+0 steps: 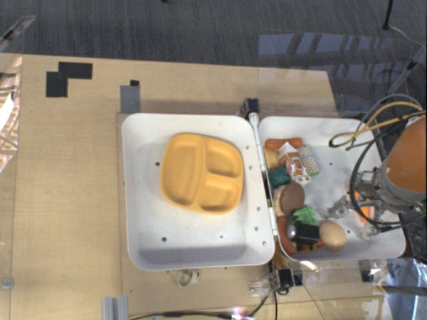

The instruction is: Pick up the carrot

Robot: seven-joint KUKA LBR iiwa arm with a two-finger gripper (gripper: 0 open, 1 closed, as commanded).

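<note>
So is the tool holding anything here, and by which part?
Cannot be told: the tool sits low over the right bin, apart from the carrot, with nothing visibly held.

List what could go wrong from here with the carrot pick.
1. Clutter: the carrot lies at the far left of the right bin, packed against a small carton and other toy food, so a neighbour may get grabbed or shoved instead.
2. The carrot sits close to the bin wall, leaving little room on that side.
3. The arm is on the bin's right side; crossing could knock the egg.
</note>
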